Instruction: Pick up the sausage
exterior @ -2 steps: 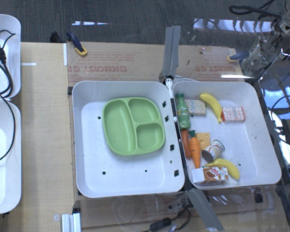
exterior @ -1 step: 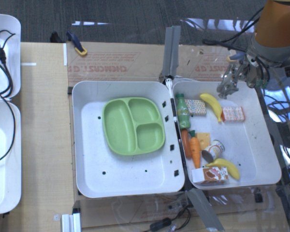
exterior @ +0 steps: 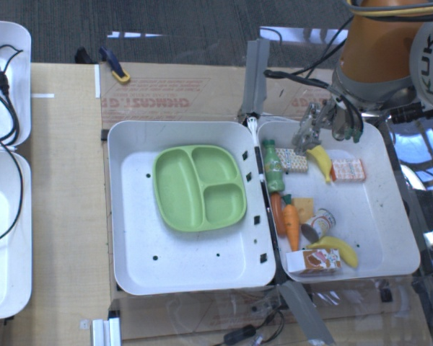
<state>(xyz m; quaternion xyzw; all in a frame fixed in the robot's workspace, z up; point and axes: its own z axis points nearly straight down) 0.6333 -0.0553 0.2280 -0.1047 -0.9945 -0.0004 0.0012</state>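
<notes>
The sausage (exterior: 276,211) is a slim reddish-brown stick lying along the left wall of the right bin (exterior: 390,215). It lies just below a green bottle (exterior: 273,166) and touches an orange carrot (exterior: 291,226) on its right. My gripper (exterior: 323,127) hangs over the back of the right bin, above a wafer (exterior: 296,162) and a small banana (exterior: 320,161). It is well behind the sausage and apart from it, with nothing seen in its hold.
The right bin also holds a red and white packet (exterior: 348,169), a cheese slice (exterior: 304,207), a can (exterior: 320,223), a second banana (exterior: 337,250) and a small carton (exterior: 314,262). In the left bin (exterior: 130,251) sits a green divided plate (exterior: 200,187).
</notes>
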